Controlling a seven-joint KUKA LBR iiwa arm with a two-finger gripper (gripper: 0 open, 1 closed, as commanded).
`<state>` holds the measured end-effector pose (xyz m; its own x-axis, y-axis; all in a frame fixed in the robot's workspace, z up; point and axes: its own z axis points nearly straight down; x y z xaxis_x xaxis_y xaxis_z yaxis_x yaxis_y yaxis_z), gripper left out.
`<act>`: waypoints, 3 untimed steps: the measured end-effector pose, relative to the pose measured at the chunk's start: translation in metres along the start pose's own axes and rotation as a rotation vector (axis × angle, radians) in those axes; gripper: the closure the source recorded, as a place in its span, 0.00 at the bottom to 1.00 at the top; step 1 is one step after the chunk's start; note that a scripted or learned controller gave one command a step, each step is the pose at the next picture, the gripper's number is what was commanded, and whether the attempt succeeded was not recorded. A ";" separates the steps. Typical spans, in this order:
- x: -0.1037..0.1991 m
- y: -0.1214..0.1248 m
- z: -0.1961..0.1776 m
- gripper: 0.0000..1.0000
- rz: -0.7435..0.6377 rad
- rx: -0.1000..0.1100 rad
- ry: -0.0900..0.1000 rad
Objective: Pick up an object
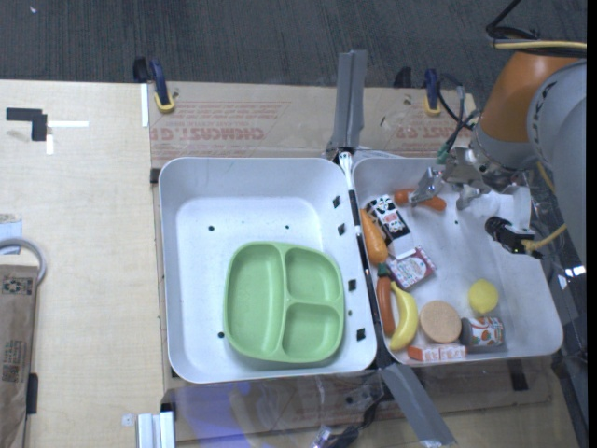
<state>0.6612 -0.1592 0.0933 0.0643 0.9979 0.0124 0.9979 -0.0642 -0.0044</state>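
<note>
My gripper (446,192) hangs low over the back of the right bin (522,278), open, with nothing seen between its fingers. A small orange piece (418,198) lies just to its left, beside the left fingertip. Other objects in this bin are a black-and-white carton (387,217), an orange carrot (373,236), a pink packet (410,269), a banana (404,317), a tan round disc (440,322), a yellow lemon (482,297) and a small red box (483,334).
The left bin (187,250) holds a green divided plate (284,301). A grey divider post (351,101) rises between the bins at the back. The arm (532,101) and its cables crowd the right bin's back right corner. A brown bag (14,343) lies far left.
</note>
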 end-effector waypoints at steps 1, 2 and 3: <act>-0.004 -0.001 -0.008 1.00 -0.002 0.003 -0.008; 0.000 0.001 -0.009 0.00 -0.005 0.000 -0.004; 0.044 -0.041 -0.004 0.00 -0.028 -0.020 -0.030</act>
<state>0.6227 -0.1126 0.0978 0.0369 0.9992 -0.0175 0.9992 -0.0366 0.0153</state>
